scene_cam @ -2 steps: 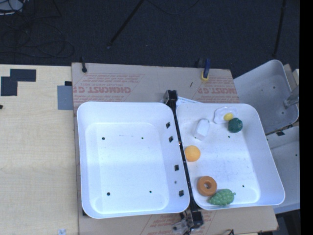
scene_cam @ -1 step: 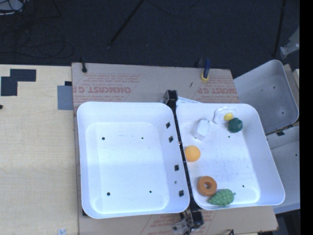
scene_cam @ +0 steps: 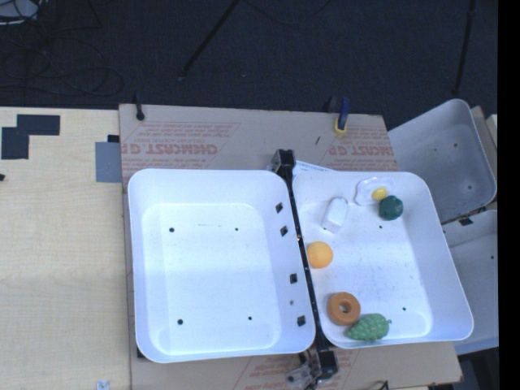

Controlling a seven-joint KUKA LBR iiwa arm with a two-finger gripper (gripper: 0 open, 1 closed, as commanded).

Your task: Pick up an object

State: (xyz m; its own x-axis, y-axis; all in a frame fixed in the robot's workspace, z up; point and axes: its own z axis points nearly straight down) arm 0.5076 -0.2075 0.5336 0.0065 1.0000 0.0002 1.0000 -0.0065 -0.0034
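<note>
A: Which object should be chosen first?

B: Nearest the camera, in the right bin (scene_cam: pixel 443 258), a green bumpy toy (scene_cam: pixel 368 328) is seen touching a brown ring (scene_cam: pixel 344 308); that pair is best avoided, since one could be nudged by a descent on the other.

A: And further back?

B: An orange ball (scene_cam: pixel 319 255) is found close beside the divider (scene_cam: pixel 297 242), so clearance on that side would be tight. Beyond it, a white piece (scene_cam: pixel 334 214) is hard to separate from the bin floor. At the far end, a dark green round object (scene_cam: pixel 391 207) lies just beside a yellow-and-white piece (scene_cam: pixel 374 192).

A: The end effector's state?

B: It cannot be told. The left bin (scene_cam: pixel 154 258) should be kept for the drop.
</note>
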